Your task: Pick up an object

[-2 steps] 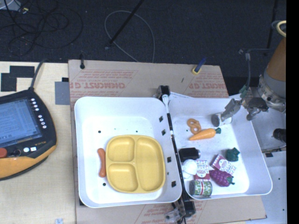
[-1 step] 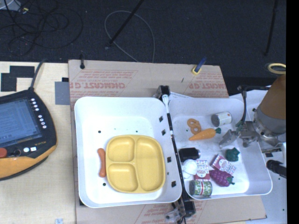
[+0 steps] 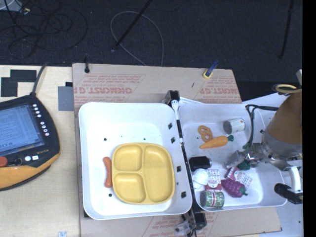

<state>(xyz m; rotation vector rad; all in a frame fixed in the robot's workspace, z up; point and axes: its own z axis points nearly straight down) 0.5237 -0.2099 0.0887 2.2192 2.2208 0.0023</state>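
From the camera above, you have two white bins side by side on the surface: the left bin carries a yellow divided plate with a small sausage lying just beside its left edge, and the right bin holds the clutter you can pick from. In that right bin a pretzel and a carrot lie toward the far side, a silver can lies on its side to the right of them, a black block sits near the divider, and along the near edge there is a white ball, a green can, a small red-and-white packet and a purple bunch of grapes. The arm comes in from the right, and the claw is low over the middle right of that bin, just above the grapes and the packets. Whether the claw is apart or together you cannot tell here; the metal parts blur into the items below. Nothing can be seen gripped. The nearest candidates, by my judgement, are the grapes or the packet next to them. To do this well, pick one item, centre over it, and go straight down so you do not nudge its neighbours. The near cluster is tight, so the carrot or silver can, lying more apart, may be the easier grab.
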